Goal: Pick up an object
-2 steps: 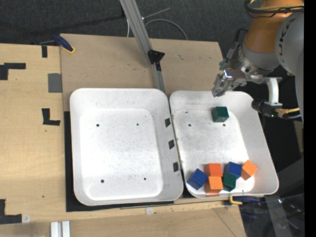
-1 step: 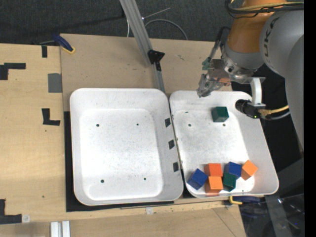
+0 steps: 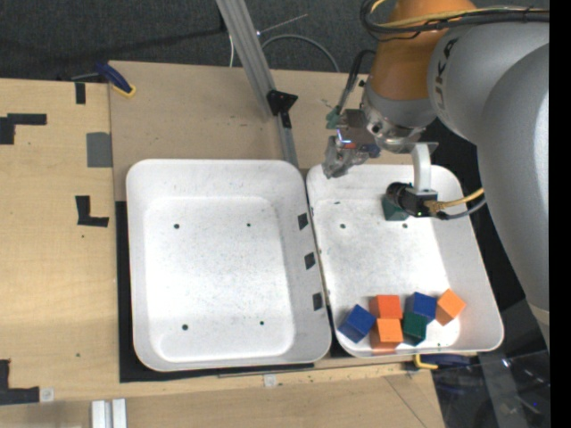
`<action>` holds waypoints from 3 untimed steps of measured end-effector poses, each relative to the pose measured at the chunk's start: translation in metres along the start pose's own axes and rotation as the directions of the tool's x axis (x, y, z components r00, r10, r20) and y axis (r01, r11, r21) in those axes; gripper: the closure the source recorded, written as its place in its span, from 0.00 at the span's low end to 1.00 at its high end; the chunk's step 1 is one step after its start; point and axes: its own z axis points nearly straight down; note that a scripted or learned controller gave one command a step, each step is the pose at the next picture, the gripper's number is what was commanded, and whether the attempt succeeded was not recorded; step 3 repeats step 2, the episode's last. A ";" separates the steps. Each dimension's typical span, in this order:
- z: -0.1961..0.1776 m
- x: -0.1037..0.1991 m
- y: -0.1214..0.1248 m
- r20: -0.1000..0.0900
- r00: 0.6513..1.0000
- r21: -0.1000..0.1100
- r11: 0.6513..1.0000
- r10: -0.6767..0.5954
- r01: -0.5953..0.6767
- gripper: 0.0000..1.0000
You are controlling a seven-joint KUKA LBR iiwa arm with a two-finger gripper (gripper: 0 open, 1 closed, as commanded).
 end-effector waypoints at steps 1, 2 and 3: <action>-0.011 0.058 0.000 -0.001 1.000 -0.002 1.000 -0.001 0.001 1.00; -0.012 0.103 -0.001 0.001 1.000 -0.002 1.000 0.001 -0.001 1.00; -0.012 0.103 -0.001 0.001 1.000 -0.002 1.000 0.001 -0.001 1.00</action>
